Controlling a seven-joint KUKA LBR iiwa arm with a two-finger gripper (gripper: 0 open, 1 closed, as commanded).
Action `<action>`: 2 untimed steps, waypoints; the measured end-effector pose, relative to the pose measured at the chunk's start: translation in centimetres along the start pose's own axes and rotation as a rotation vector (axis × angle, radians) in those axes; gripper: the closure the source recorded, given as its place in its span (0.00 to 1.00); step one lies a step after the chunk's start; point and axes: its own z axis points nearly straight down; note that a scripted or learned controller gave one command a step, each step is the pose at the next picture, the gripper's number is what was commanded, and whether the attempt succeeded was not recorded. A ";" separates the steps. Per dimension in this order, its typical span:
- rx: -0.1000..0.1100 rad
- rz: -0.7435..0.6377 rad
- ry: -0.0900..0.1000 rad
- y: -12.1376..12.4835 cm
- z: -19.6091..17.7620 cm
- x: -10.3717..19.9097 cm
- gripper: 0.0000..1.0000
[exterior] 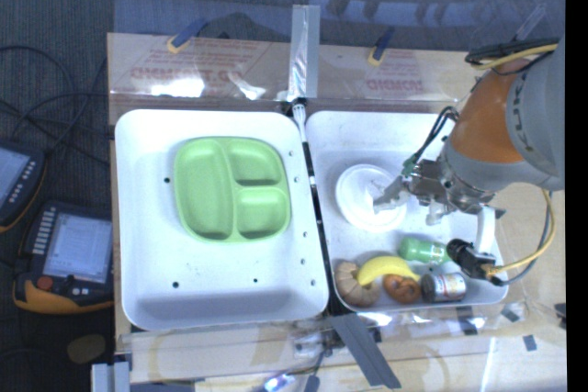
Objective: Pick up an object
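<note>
In the right bin, hand low over a white lid, its fingers spread wide, nothing between them. Lid lies flat mid-bin. Along the bin's near wall, well below the hand: green bottle, banana, a brown round thing, a reddish fruit, a small can, all crowded together. Left bin holds a green divided plate. Step, as I judge it: approach, no grasp yet. Next move calls for settling on one target; the flat lid offers little edge to pinch, so the bottle looks the easier take, needing a shift toward the near wall before closing.
</note>
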 end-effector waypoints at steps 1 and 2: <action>-0.027 -0.045 0.002 -4.3 4.2 -1.5 0.00; -0.001 -0.145 -0.002 -0.1 -3.1 -2.6 0.00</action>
